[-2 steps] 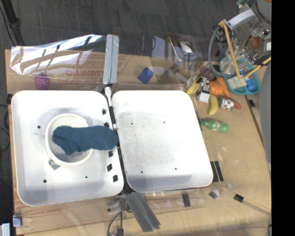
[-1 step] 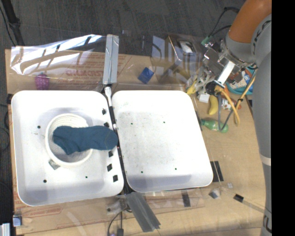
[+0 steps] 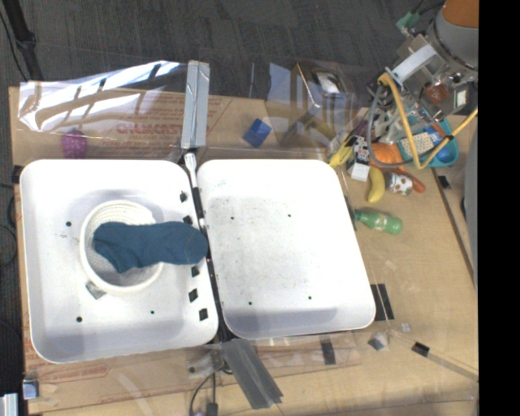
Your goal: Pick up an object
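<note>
**Arm parked at the upper right; sock and roll in the left bin**

Tape strips (image 3: 253, 375) are seen along the bench's near edge, just below the seam between the two bins. At the upper right corner the arm's wrist (image 3: 422, 61) is shown, with the orange band (image 3: 461, 11) above it and cables hanging around it. The gripper (image 3: 410, 114) is lost among clutter, and whether it is open or closed cannot be told. Beneath and beside it a pile of small items is heaped on the bench, among them a banana (image 3: 374, 186) and a green bottle (image 3: 379, 221). The right bin (image 3: 280, 244) lies between the gripper and the target. A blue sock (image 3: 149, 244) is found in the left bin (image 3: 49, 325), draped across a white roll (image 3: 122, 280), its long axis running nearly left to right. From the gripper the sock lies well apart, to the left and toward the camera; a reach across the right bin is judged necessary before any grasp.
</note>
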`<state>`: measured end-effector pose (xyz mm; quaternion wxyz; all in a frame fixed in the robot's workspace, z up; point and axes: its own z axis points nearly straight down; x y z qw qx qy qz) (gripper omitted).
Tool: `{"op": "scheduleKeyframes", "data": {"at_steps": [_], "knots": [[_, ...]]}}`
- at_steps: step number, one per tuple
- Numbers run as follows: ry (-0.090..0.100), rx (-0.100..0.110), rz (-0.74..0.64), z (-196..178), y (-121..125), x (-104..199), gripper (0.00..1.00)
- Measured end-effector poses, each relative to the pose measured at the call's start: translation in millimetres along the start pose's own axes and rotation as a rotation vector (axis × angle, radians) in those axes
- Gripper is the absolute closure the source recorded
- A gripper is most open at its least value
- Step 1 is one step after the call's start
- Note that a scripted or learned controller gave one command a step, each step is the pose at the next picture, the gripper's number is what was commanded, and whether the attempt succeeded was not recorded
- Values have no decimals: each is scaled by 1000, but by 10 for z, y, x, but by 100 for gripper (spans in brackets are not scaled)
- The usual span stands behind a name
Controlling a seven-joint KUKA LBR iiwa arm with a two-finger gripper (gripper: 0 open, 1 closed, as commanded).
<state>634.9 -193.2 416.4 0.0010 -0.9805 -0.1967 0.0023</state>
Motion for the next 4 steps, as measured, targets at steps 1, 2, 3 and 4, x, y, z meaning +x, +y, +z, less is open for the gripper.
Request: {"op": "scheduleKeyframes", "data": {"at_steps": [1,2,3,4], "knots": [[0,0,-364,-233,162,-26,100],[1,-2,-679,-238,49,176,100],[-2,2,-901,689,122,198,100],[-4,6,-905,606,119,209,100]]}}
